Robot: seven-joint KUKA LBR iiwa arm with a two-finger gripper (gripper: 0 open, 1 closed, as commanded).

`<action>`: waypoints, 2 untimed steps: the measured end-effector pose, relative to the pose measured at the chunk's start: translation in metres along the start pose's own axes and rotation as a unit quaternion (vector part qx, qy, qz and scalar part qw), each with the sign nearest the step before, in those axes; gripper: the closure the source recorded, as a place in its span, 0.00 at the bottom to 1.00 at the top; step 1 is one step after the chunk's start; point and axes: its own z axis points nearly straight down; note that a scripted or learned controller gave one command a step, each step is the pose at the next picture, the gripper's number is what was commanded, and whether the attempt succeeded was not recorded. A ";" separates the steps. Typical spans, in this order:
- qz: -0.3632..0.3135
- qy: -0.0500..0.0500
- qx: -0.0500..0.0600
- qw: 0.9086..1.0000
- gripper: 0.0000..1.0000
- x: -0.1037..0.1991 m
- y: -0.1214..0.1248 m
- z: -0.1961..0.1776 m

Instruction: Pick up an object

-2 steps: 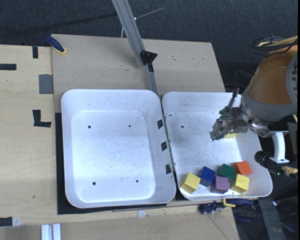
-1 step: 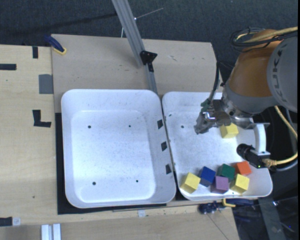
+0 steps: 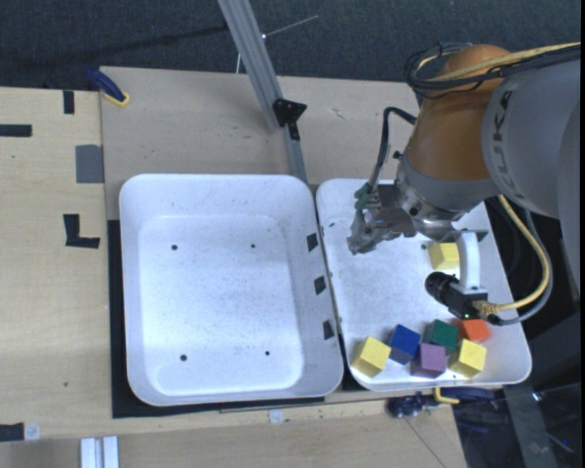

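Gripper [image 3: 363, 234] first: it hangs over the upper left part of the right bin [image 3: 390, 291], dark and blurred from where I stand, and I cannot tell how it is set or whether anything is caught in it. Above it the big grey arm [image 3: 526, 125] with its orange band [image 3: 453, 130] comes in from the right and covers much of that bin's upper half.

Both white bins sit side by side on the bench [image 3: 39, 291], and the left bin [image 3: 214, 359] is the wider of the two.

The blocks lie well apart from the gripper, gathered along the near edge of the right bin, below it and to its right. From left to right there is a yellow cube [image 3: 372, 355], a blue cube [image 3: 405, 342], a purple cube [image 3: 432, 358] just beside the blue one, a green cube [image 3: 441, 335] behind the purple, a second yellow cube [image 3: 471, 357], and an orange cube [image 3: 476, 331] behind that. They crowd close together, several of them touching.

One more pale yellow block [image 3: 445, 255] sits by itself higher up, just right of the gripper and partly under the arm.
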 end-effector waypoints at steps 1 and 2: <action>0.001 -0.001 0.000 1.000 1.00 0.042 0.020 0.010; 0.000 0.000 0.000 1.000 1.00 0.089 0.038 0.004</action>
